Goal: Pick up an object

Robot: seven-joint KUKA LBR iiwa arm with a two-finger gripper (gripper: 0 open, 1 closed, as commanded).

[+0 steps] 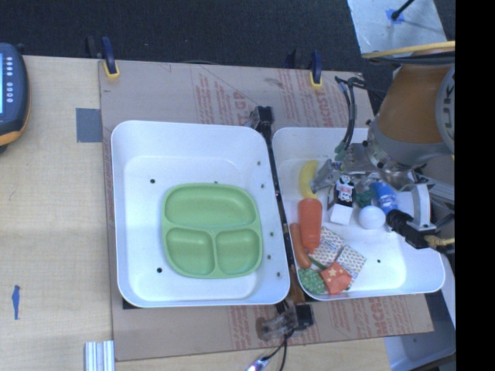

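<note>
My gripper (338, 178) hangs low over the upper middle of the right bin (421, 280), below the grey wrist and the orange band. Under and beside it lie a yellow piece (308, 175), a small black-and-white toy (344, 194) and a blue object (383, 195). A white ball (372, 217) rests just right of the toy. An orange carrot-like piece (310, 222) lies along the bin's left side. At the bin's front left sit checkered packets (338, 250), a red piece with a star (336, 277) and a green piece (312, 281).
The left bin (131, 207) holds a green divided plate (210, 229). A black divider rail (272, 176) runs between the bins. Cables and a black fitting (410, 229) trail off the arm over the right bin's right side. A dark device (9, 91) sits at the bench's far left.
</note>
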